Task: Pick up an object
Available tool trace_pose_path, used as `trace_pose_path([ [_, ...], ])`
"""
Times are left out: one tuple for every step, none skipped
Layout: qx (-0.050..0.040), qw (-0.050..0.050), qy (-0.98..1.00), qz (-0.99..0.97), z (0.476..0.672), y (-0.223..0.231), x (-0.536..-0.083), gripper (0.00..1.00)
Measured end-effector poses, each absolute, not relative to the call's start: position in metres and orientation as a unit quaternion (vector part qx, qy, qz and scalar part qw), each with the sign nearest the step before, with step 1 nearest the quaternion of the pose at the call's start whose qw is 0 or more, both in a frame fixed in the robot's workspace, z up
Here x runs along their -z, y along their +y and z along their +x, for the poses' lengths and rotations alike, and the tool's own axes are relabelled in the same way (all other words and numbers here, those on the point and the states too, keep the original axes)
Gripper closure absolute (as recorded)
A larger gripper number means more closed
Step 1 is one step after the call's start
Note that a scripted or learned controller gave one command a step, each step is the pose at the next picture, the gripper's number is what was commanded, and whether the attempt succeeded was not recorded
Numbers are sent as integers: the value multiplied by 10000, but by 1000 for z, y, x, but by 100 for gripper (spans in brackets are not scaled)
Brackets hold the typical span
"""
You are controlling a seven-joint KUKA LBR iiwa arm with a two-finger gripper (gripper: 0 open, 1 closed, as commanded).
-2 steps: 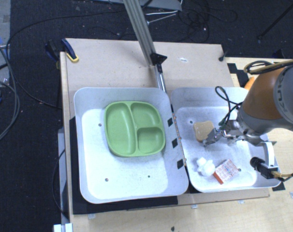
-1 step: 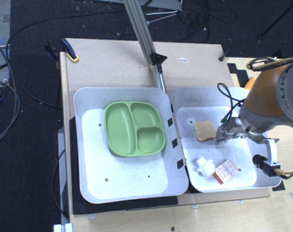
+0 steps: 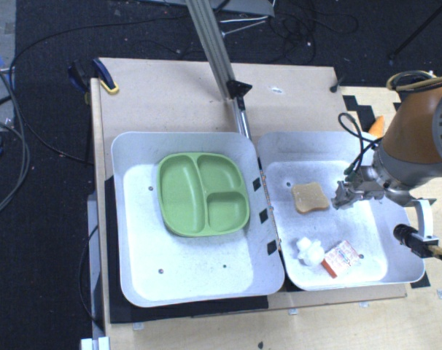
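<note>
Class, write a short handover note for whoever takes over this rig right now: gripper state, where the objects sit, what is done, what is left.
Gripper: low over the right bin, just right of the tan bread-like piece; nothing visible between its fingers, and open or shut cannot be told.
Objects: bread-like piece lies in the right bin's upper middle. A small white object and a red and white packet lie near that bin's front edge. A green divided plate sits in the left bin.
Done: approach toward the bread-like piece, apparently.
Left: grasp an object and lift it; no pick is confirmed yet.
</note>
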State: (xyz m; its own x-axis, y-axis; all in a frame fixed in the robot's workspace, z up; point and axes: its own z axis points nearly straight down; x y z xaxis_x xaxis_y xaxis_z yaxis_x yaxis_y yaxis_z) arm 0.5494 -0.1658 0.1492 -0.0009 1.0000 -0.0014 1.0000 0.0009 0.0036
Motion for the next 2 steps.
trace_pose_path([
  [-10, 28, 7065, 7077, 547, -175, -198, 100],
  [-14, 29, 7084, 7058, 550, -166, -256, 100],
])
